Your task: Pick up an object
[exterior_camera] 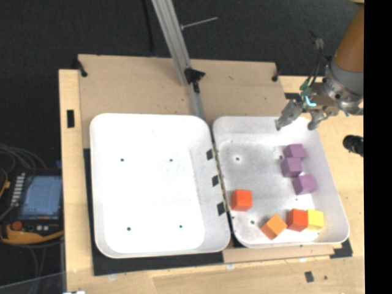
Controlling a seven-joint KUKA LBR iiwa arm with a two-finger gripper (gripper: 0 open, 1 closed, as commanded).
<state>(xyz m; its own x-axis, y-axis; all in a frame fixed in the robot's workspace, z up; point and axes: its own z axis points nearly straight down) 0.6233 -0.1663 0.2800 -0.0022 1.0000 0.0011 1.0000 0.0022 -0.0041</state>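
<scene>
Gripper point(300, 120) spread wide, grasping nothing, above right bin's point(334, 182) far edge.
Below: purple blocks point(294, 159); orange cube point(241, 199) near divider.

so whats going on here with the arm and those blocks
The arm's pincer hangs open over the far edge of the right bin, holding nothing. Below it lie purple blocks, three orange ones, such as one by the bin's left wall, and a yellow block. Nothing has been picked up yet.

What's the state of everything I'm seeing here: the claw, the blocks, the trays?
end effector: open, above right bin's far edge, holding nothing
purple blocks: three, resting in right bin
orange blocks: resting, near edge
yellow block: touching an orange one
left bin: upright
</scene>
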